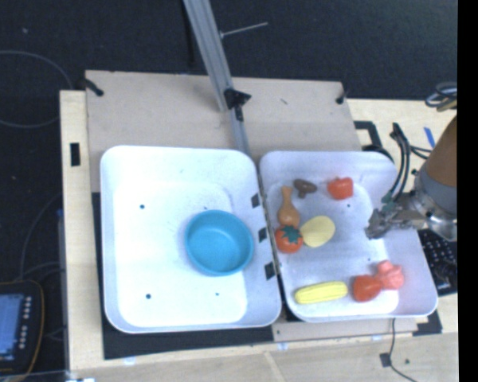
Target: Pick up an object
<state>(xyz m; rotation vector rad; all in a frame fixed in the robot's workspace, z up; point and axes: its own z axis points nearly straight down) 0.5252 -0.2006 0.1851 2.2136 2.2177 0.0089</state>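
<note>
The right bin point(358, 167) holds several toy foods: a red pepper point(341, 187), a brown piece point(305, 186), a tan drumstick point(287, 205), a pale yellow lemon point(318, 231), a red tomato with a green top point(288, 239), a yellow corn cob point(320, 293), and a red and pink pair point(378, 282). My gripper point(380, 224) hangs over the bin's right side, right of the lemon and above the red and pink pair. Nothing shows between its tips.
A blue bowl point(217, 242) lies in the left bin point(143, 173). A grey metal pole point(211, 50) slants down to the gap between the bins. Cables point(400, 165) hang beside the arm at the right.
</note>
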